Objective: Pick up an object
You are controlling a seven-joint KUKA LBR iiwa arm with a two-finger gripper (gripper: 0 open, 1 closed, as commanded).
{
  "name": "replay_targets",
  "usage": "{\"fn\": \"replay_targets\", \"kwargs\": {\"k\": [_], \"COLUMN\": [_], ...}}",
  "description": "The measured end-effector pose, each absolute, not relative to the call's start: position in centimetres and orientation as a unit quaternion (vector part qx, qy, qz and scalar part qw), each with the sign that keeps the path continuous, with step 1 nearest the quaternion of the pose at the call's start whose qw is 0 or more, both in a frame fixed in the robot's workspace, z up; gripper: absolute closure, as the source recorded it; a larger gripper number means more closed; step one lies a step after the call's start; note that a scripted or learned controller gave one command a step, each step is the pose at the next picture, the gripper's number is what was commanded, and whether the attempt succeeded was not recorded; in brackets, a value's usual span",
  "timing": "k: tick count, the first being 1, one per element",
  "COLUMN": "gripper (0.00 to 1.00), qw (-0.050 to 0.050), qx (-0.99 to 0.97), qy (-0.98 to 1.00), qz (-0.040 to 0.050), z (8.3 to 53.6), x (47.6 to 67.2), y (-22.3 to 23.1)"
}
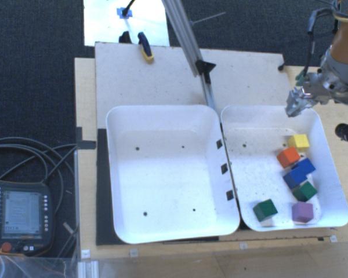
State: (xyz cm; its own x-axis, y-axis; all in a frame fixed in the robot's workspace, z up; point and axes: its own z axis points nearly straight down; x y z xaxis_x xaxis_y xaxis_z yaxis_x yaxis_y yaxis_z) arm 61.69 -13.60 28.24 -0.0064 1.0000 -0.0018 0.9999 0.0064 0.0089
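Several small blocks lie in the right bin point(252, 126): a yellow block point(299, 142), an orange block point(288, 157), a blue block point(299, 173), a dark green block point(305, 191), a purple block point(302, 212) and a green block point(265, 209). My gripper point(295, 105) hangs above the bin's far right corner, up and away from the blocks, with nothing seen in it. The yellow block is the closest one, just below it in the view.
The left bin point(162, 172) sits beside the right one. A slanted metal pole point(185, 30) crosses the board behind the bins. A teach pendant point(20, 216) and cables lie at the far left, off the bench.
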Motion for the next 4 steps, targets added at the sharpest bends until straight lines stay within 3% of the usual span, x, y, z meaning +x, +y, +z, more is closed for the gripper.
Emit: {"fn": "replay_targets", "kwargs": {"k": [1, 2, 4], "gripper": [1.00, 1.00, 1.00], "qw": [0.002, -0.001, -0.001], "qx": [0.705, 0.703, 0.703], "qy": [0.709, 0.711, 0.711], "qz": [0.0014, 0.0008, 0.0007], "z": [29.7, 28.4, 25.5], "x": [61.8, 61.3, 58.2], "y": [-13.6, -7.4, 3.1]}}
